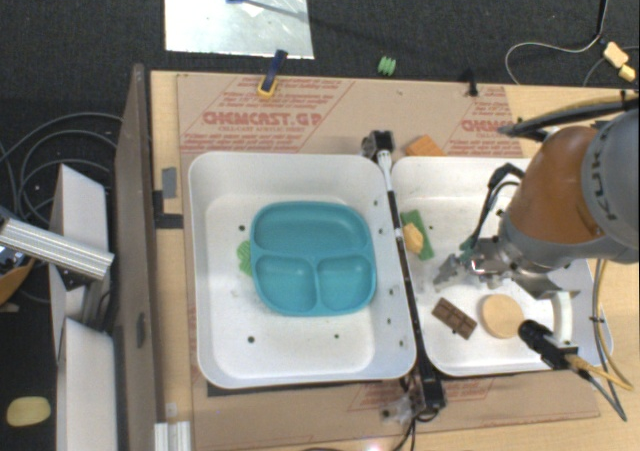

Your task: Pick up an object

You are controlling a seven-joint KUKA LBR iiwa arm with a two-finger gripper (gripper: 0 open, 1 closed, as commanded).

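Now gripper (452, 270) low in right bin (450, 179), fingers spread, pinching nothing — poised beside brown block (453, 317) and tan disc (501, 315), likely lining up grasp.

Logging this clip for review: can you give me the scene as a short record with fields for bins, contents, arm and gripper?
left bin: holds a teal divided tray, with a green item peeking out at its left edge
right bin: holds a yellow-and-green item near the divider, a brown bar and a round tan disc
arm: reaches in from the right over the right bin
gripper: low over the right bin, above the brown bar; nothing visible between its fingers
outside bins: orange block on the board behind the right bin
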